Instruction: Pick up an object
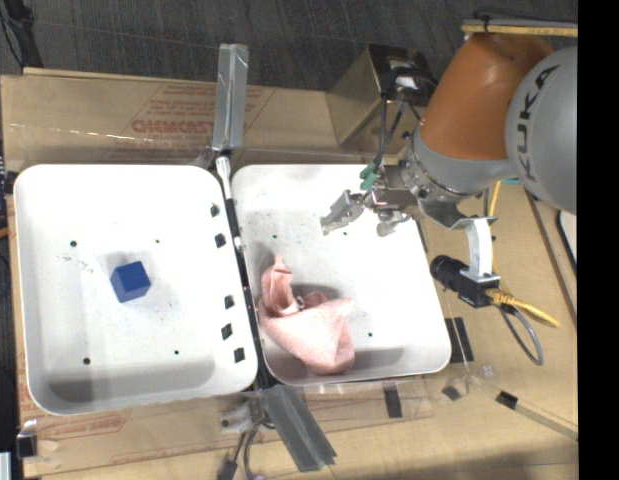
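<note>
1. The pink cloth (307, 326) lay crumpled in the right bin (409, 298), toward its 7 o'clock corner, close to the divider.
2. Its long axis ran from about 10 o'clock to 4 o'clock; a narrow end pointed up toward 11 o'clock, and the bulkier fold sat at the lower end.
3. The gripper (361, 215) hovered near the bin's 12 o'clock edge, fingers spread apart and holding nothing.
4. A good grasp would likely mean moving toward 7 o'clock and pinching across a raised fold.
5. A blue cube (131, 280) sat in the left bin (49, 368).
</note>
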Available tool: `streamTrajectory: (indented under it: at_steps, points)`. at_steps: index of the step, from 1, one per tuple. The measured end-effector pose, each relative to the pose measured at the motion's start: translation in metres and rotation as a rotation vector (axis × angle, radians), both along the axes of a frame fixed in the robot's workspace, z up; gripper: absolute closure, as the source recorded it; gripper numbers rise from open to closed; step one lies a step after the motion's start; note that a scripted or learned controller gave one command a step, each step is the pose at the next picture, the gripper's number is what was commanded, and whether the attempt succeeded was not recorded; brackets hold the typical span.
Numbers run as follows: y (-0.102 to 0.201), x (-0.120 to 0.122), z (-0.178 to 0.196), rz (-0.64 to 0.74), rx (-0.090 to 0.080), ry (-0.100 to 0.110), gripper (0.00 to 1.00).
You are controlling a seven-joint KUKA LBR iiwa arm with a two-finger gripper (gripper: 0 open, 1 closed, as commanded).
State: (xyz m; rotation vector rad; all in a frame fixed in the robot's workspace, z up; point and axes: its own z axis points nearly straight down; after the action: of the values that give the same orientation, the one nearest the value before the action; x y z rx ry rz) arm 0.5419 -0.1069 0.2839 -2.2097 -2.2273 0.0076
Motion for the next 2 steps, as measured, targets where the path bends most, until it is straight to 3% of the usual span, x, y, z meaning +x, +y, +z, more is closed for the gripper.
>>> streamTrajectory:
  at_steps: [1,2]
  points:
    - [0.005,-0.02,-0.173,-0.025,0.002,0.003,0.0]
    - [-0.056,-0.007,-0.193,0.053,0.001,-0.004,0.0]
